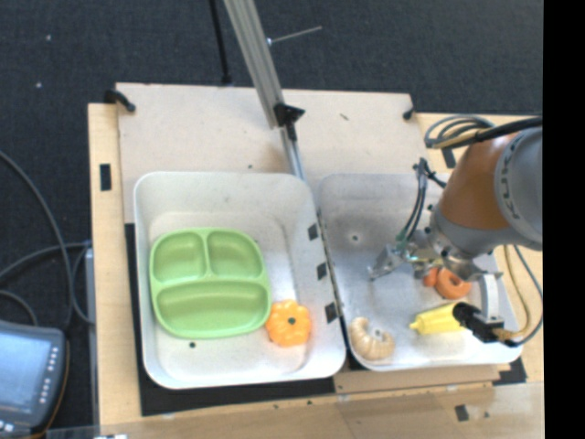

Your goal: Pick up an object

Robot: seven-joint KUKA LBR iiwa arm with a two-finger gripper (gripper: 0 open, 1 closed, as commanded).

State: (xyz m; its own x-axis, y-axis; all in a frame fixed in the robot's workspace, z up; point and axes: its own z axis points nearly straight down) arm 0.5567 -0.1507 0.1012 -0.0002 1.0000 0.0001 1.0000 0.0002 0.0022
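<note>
Gripper [386,265] above the right bin [366,199]; it is too blurred to tell whether it is apart or together. Beige shell-shaped object [372,338] lies at its 6 o'clock, apart, unheld.

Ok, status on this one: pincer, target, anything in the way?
Pincer over right bin, no grasp visible. Beige toy and orange piece lie close by. Nothing blocking.

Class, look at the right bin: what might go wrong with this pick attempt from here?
1. The gripper sits over bare floor of the right bin; a grasp there would likely catch nothing.
2. The small orange object lies tucked against the wrist, close to the yellow toy; reaching for one may knock the other.
</note>
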